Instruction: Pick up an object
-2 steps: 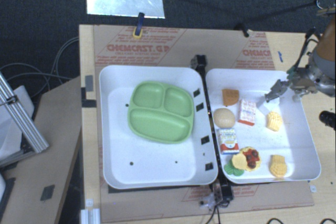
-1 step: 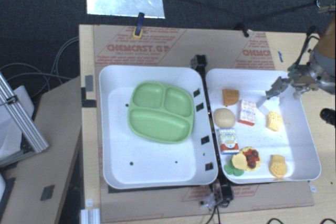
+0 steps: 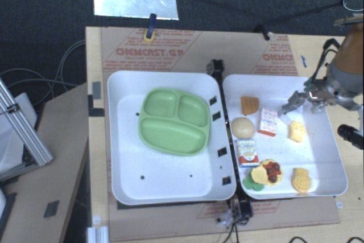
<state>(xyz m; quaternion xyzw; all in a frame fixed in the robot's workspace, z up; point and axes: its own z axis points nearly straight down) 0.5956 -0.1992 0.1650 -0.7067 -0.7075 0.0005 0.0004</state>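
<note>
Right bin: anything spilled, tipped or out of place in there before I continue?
Nothing stands out. The toy foods lie loose but apart inside the right bin: bread slice, egg, red-and-white packet, corn piece. The green divided plate sits flat in the left bin.

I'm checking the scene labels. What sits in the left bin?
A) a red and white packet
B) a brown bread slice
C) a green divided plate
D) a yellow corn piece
C: the green divided plate lies alone in the left bin, while the small food items sit in the right bin.
</note>
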